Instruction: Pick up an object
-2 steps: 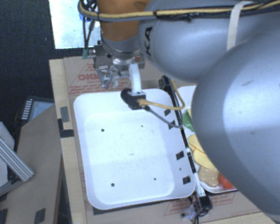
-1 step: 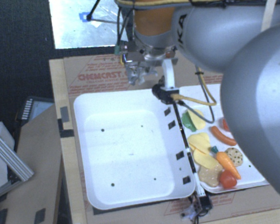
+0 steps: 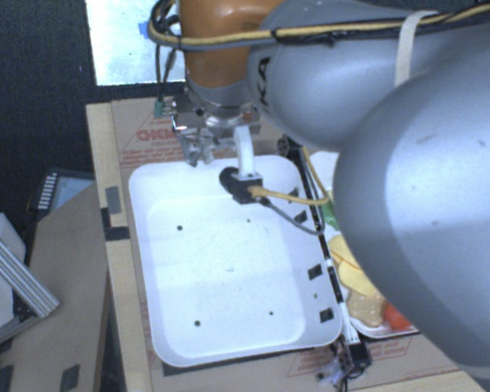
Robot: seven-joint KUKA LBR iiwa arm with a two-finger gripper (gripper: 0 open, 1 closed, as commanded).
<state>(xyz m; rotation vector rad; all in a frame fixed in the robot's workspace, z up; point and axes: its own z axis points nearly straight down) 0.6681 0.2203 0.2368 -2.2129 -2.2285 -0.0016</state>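
My gripper (image 3: 215,150) hangs over the far edge of the left white bin (image 3: 233,324), below the orange band (image 3: 225,17) of the wrist. A white piece with a black end (image 3: 240,185) and a yellow cable reaches down from it towards the bin floor. No object can be seen in the gripper. In the right bin (image 3: 366,331) lie a yellow object (image 3: 356,276), a red-orange one (image 3: 396,317) and a sliver of something green (image 3: 329,216), all mostly hidden under the grey arm.
The big grey arm (image 3: 418,171) covers most of the right bin. Both bins rest on a cardboard sheet (image 3: 122,275). An aluminium rail (image 3: 13,279) and a dark device (image 3: 48,191) lie off the bench at the left.
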